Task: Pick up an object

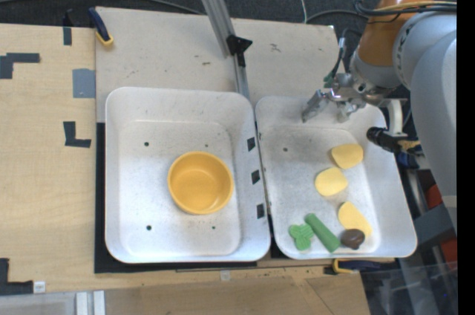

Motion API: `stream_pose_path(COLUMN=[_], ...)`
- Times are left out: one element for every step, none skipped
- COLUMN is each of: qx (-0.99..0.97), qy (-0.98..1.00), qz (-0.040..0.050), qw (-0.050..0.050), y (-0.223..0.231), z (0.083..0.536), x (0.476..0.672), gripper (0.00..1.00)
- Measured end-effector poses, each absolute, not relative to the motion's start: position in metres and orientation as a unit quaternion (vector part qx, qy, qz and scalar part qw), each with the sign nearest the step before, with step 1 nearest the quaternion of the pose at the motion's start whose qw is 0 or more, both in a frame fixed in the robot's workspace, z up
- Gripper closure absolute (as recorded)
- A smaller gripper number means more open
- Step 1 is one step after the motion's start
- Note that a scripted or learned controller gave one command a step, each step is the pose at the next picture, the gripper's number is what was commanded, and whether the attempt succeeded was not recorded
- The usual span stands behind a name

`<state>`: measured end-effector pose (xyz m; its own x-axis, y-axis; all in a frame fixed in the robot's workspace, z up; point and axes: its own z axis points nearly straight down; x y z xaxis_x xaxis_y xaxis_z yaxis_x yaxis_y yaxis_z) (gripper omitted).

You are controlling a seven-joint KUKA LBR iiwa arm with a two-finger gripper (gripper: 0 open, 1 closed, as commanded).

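Yellow pieces lie untouched in the right bin (386,180), so the pick is not yet done: nothing sits between the fingers. The gripper (335,104) hangs over that bin's far edge, its fingers seemingly spread, though they are small and hard to read. The nearest yellow piece (346,155) lies nearer the camera than the fingers, apart from them. Left to do: descend, close, lift. A yellow bowl (200,182) rests in the left bin (133,157).
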<state>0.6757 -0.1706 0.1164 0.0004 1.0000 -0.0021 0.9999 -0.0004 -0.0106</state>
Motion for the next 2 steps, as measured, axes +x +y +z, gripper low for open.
stream_pose_path(qx=[-0.707,-0.707], qy=[-0.707,-0.708], qz=[0.0045,-0.0012], qw=[0.004,-0.001], y=[-0.17,-0.164], z=[0.127,0.172], x=[0.676,0.673], gripper=[1.0,1.0])
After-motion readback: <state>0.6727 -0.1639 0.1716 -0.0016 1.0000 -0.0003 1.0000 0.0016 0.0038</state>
